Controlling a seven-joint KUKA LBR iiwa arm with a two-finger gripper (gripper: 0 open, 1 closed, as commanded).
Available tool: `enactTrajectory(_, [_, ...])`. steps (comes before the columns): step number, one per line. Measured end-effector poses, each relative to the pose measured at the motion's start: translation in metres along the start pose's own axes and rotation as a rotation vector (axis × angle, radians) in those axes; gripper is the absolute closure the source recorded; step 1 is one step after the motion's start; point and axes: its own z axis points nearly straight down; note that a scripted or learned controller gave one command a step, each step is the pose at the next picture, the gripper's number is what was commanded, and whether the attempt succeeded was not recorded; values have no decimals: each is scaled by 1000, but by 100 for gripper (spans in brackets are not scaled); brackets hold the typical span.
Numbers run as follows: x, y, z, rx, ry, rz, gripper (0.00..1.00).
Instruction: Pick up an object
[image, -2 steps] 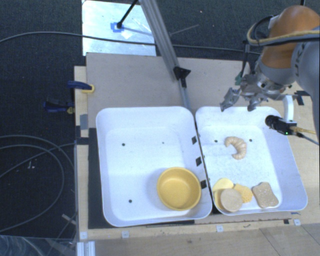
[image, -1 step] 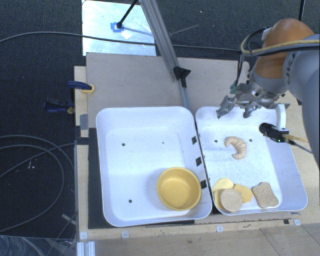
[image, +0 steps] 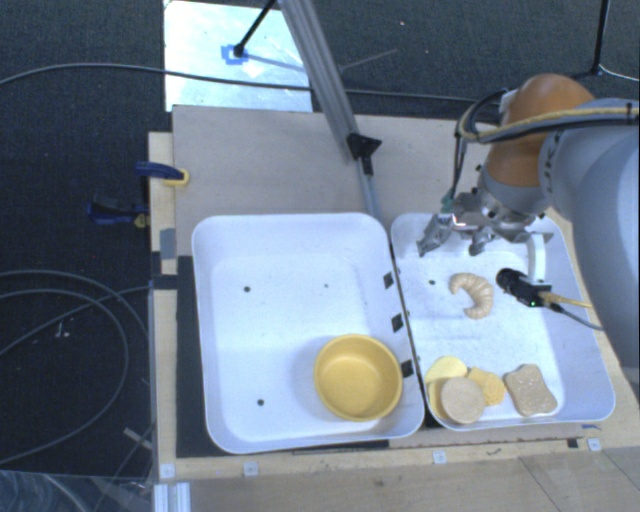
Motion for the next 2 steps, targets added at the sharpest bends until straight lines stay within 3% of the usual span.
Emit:
enactTrajectory(1, [0, 0, 30, -1, 0, -1, 0])
enactTrajectory(2, [0, 2, 17, -7, -1, -2, 100])
